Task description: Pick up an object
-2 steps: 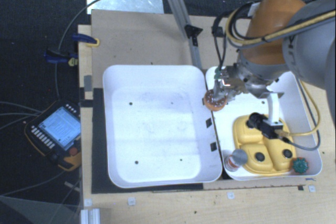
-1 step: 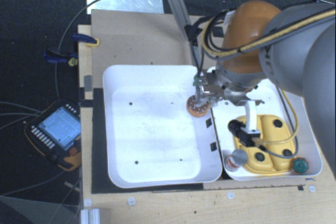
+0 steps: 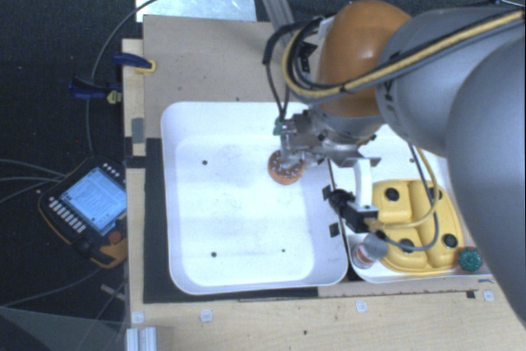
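A small round brown object (image 3: 285, 169), speckled like a cookie or a lid, lies near the right wall of the left white bin (image 3: 214, 259). My gripper (image 3: 289, 149) hangs directly over it, its tip meeting the object's upper edge. The grey arm with its orange band (image 3: 362, 53) reaches in from the right and hides the gripper's upper part. Whether the object is touched or gripped cannot be made out.
The right bin (image 3: 411, 275) holds a yellow plastic toy (image 3: 415, 222), a small white and orange item (image 3: 362, 251) and a green knob (image 3: 470, 260). Cables hang along the arm. A teach pendant (image 3: 86, 205) lies left of the bench.
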You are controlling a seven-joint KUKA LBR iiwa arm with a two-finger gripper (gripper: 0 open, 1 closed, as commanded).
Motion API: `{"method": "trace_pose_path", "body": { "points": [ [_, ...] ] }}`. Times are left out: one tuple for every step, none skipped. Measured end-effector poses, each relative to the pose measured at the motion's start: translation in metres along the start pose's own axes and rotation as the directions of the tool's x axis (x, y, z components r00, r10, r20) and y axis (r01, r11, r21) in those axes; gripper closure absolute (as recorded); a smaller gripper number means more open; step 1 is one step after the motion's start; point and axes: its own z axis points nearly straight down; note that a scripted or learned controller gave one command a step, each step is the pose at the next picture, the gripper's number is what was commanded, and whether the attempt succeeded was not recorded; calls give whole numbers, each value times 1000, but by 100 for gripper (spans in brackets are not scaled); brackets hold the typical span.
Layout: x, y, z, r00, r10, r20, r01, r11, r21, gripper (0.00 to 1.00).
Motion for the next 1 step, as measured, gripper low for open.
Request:
{"method": "trace_pose_path", "body": {
  "points": [
    [-3,0,0,1000,6,2,-6,1000,0,0]
  ]
}}
